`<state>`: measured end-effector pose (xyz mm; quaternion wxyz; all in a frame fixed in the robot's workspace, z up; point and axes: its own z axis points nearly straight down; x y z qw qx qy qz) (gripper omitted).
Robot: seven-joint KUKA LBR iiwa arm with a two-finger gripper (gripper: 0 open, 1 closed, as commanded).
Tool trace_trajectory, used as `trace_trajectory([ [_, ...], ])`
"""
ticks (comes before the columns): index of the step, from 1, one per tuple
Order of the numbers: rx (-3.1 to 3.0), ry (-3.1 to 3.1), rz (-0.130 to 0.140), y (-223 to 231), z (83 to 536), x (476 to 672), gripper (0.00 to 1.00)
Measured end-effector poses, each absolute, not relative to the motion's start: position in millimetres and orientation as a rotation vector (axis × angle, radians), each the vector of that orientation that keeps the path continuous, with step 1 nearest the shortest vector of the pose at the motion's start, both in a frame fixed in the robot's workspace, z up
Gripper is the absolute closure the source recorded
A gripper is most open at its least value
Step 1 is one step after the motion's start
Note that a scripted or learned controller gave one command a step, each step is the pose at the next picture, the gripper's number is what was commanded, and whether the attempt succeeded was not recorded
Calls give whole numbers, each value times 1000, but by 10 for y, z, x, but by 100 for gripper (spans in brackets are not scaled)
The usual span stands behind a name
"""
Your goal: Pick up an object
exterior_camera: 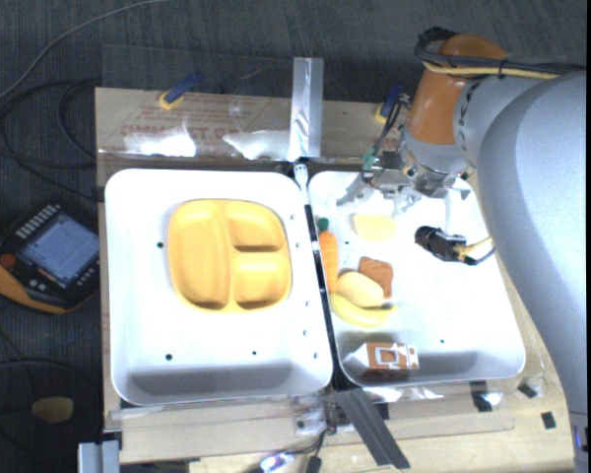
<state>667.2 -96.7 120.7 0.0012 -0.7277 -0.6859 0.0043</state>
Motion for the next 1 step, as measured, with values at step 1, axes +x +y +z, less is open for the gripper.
trace_trajectory([
  [1, -2239, -2214, -9, -1083, 884, 6158, 0],
])
